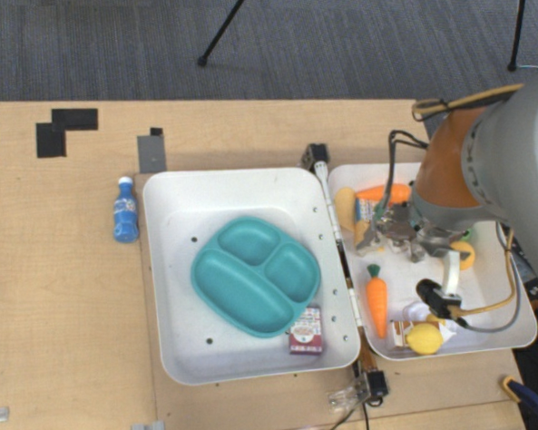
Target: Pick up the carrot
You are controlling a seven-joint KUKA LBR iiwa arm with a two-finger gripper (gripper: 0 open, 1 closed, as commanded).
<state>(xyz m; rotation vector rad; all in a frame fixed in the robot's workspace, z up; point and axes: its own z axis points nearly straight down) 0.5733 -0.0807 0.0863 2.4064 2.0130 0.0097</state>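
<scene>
Carrot (pixel 377 303) is lying in the right bin (pixel 521 330), near its left wall, roughly lengthwise with the green top pointing toward the far side and the orange tip toward the near edge. Nothing is touching it. Gripper (pixel 390 232) is sitting over the same bin, just beyond the carrot's green end and slightly to the right, above a clutter of small items; carrot is clear of it, not between anything. Can't tell if the gripper is open or closed, the metal parts are blurring into the clutter under them. Arm (pixel 484 160) is reaching in from the right, grey body with the orange band (pixel 443 167) covering the far right part of the bin. Other stuff in the right bin: lemon (pixel 425 338) near the front edge just right of the carrot's tip, a banana (pixel 345 209) standing along the left wall beyond the carrot, an orange item (pixel 383 193) at the far end, partly hidden by the gripper. Left bin (pixel 182 351) is holding a teal divided plate (pixel 255 274) in the middle and a small dark red carton (pixel 306 332) at its near right corner. Blue bottle (pixel 125 210) is lying on the bench (pixel 57 313) just left of the left bin.
</scene>
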